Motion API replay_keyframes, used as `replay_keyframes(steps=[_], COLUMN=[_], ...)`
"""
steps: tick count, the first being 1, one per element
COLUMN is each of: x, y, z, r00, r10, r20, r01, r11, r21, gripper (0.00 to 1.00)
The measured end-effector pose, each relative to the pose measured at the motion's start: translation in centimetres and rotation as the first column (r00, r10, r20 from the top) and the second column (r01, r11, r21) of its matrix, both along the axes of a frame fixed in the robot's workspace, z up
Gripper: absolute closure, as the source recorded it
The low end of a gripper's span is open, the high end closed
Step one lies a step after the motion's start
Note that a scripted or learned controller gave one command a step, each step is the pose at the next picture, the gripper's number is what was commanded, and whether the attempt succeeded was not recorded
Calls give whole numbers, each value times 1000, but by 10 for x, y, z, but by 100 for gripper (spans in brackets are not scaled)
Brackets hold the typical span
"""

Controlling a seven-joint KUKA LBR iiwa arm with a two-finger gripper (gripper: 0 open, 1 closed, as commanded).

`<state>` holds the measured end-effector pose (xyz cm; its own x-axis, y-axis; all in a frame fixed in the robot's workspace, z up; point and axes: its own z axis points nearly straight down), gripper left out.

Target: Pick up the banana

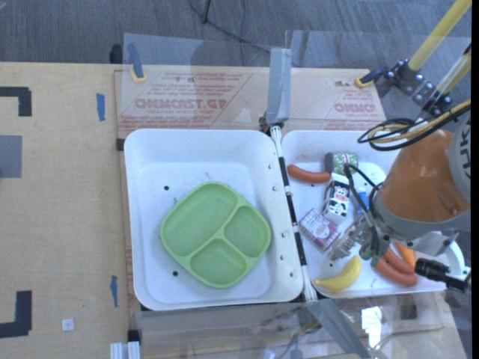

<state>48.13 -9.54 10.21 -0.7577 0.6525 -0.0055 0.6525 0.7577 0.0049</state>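
Observation:
The yellow banana (339, 277) lies curved against the front wall of the right bin (337, 134), near its front left corner. My gripper (352, 244) hangs over the right bin just above and slightly right of the banana's upper end, under the arm's orange band (423, 182). I cannot tell whether it touches the banana. The banana rests on the bin floor and nothing holds it.
A pink packet (320, 229), a white carton (338, 200), a small can (342, 161), a red sausage (308, 174) and orange carrots (393, 268) crowd the right bin. In the left bin (194, 134) sits a green divided plate (217, 234).

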Motion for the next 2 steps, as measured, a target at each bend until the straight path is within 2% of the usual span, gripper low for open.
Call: replay_keyframes(steps=[1, 2], x=[11, 11], y=[86, 86], z=[82, 82], r00=[958, 958], r10=[-288, -288], r20=[-4, -5], r01=[288, 288], r11=[958, 958], r21=[0, 0], gripper=[100, 0])
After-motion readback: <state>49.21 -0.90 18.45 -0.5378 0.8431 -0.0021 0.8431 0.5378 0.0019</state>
